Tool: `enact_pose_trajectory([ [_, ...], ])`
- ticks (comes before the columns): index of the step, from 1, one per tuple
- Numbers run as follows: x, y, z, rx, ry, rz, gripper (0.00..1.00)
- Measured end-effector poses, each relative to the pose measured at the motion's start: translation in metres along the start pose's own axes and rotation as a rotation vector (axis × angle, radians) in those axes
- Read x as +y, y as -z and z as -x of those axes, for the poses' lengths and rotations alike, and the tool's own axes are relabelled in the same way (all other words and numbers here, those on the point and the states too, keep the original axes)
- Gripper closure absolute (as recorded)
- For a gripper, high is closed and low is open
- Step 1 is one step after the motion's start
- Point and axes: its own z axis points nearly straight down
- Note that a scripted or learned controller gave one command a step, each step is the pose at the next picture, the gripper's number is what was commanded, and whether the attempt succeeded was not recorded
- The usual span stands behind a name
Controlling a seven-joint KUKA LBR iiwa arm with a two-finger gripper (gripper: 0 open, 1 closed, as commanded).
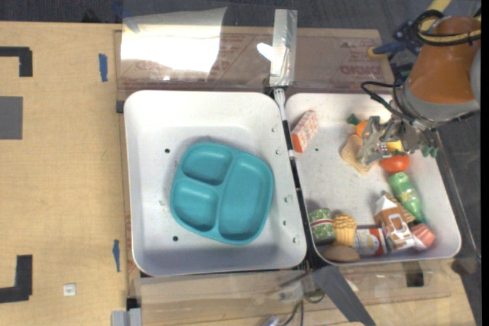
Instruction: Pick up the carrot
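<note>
Gripper [376, 143] low in the right bin [451, 195], over the cluster of toy food at its upper right; step: closing in on the carrot.

Carrot [356, 124], orange with a green top, lies just left of the gripper, beside a red tomato [395, 163] and green vegetable [405, 191]. Finger state: cannot tell. Teal divided plate [222, 193] sits in the left bin [153, 118]. Next move probably calls for centring on the carrot before lifting.

— What sort of place is this?
— A robotics lab: plywood worktop [61, 164] with black tape markers [21, 61], two shallow white plastic bins [145, 240], and a grey-and-orange robot arm [447, 65].
</note>
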Motion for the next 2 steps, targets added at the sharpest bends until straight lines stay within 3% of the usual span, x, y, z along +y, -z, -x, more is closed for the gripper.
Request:
enact_pose_trajectory([
  [1, 0.0138, 0.0979, -0.0279, 0.001, -0.104, 0.001, 1.0],
  [2, 0.0147, 0.092, -0.0305, 0.013, -0.103, 0.004, 0.0],
])
